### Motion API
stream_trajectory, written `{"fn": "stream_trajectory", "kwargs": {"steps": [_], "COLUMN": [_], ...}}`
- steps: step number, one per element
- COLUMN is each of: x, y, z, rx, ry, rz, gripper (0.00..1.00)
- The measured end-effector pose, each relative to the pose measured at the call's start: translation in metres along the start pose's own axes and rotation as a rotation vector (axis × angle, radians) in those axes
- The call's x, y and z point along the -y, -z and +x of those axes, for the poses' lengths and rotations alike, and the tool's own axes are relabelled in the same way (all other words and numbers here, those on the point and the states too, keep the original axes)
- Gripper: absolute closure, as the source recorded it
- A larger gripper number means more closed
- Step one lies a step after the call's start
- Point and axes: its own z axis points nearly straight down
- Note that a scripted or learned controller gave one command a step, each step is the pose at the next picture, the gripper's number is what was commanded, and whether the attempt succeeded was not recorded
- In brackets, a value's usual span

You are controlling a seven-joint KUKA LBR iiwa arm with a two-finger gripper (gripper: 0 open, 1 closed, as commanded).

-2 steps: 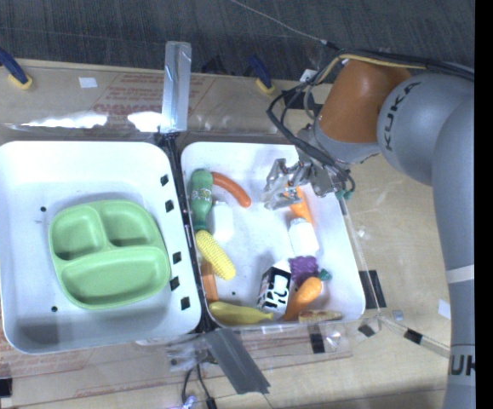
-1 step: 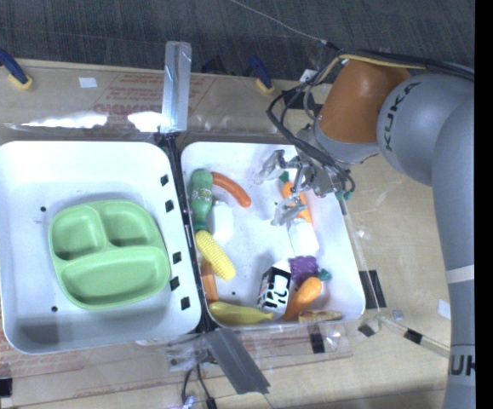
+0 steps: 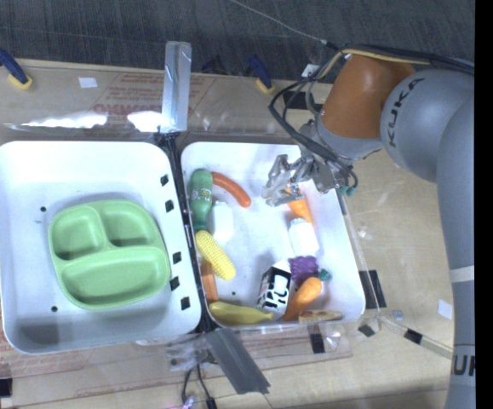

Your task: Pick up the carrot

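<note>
The carrot [image 3: 300, 210] is a short orange tapered piece lying in the right bin [image 3: 345, 228], close to its right wall. My gripper [image 3: 286, 186] hangs directly over the carrot's upper end, at the back right of that bin, and its metal tip hides part of the carrot. The carrot looks to be resting on the bin floor. A second orange carrot-like piece [image 3: 307, 290] lies near the front right corner beside a purple toy [image 3: 305, 267].
The right bin also holds an orange sausage [image 3: 232, 189], a green cucumber [image 3: 200, 194], corn [image 3: 214, 255], a banana [image 3: 239, 314], a white bottle [image 3: 303, 236] and a black-and-white can [image 3: 275, 290]. The left bin [image 3: 16, 177] holds a green divided plate [image 3: 108, 252].
</note>
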Motion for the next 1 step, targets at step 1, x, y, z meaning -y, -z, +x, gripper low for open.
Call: {"fn": "stream_trajectory", "kwargs": {"steps": [1], "x": [-0.0002], "y": [-0.0002], "z": [0.0000], "rx": [0.000], "ry": [0.000], "rz": [0.000], "gripper": [0.00]}}
